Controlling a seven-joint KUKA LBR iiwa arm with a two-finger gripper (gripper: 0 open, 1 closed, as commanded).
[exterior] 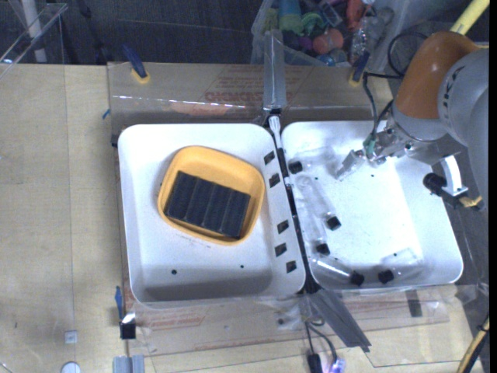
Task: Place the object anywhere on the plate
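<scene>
Camera view, looking down at a slant. Wooden surface (pixel 46 208) with two shallow white bins side by side.

In the left bin (pixel 147 274): a yellow plate (pixel 169 179), squarish with rounded corners and a raised rim. Lying flat in its well: the dark ribbed block (pixel 210 200). Rectangular, black or very dark navy, hard to pin down which. Matte-looking, with a few parallel grooves cutting the top face into slats. Turned a little askew, long side dropping slightly toward the right. Sitting fully inside the rim, nearer the plate's lower right side, with yellow showing all round it. Nothing else touching it.

Over in the right bin (pixel 396 231): the gripper (pixel 361 155), low over the upper part of that bin, well apart from the plate and the block. Shiny metal and clear bits, pretty blurry against the white. Open or closed? Honestly can't tell from here. No object visible in it.

Behind it, the grey arm (pixel 470 103) coming in from the right, orange band (pixel 427 72) above the wrist.

Also in the right bin: a few small black marks (pixel 332 222) scattered over the floor and along the near edge. More black patches down the divider (pixel 277 200) between the bins.

Up top, past the bins: a clear tub of colourful toys (pixel 326 10), plus a blue clamp (pixel 138 71) at the far left corner.
</scene>
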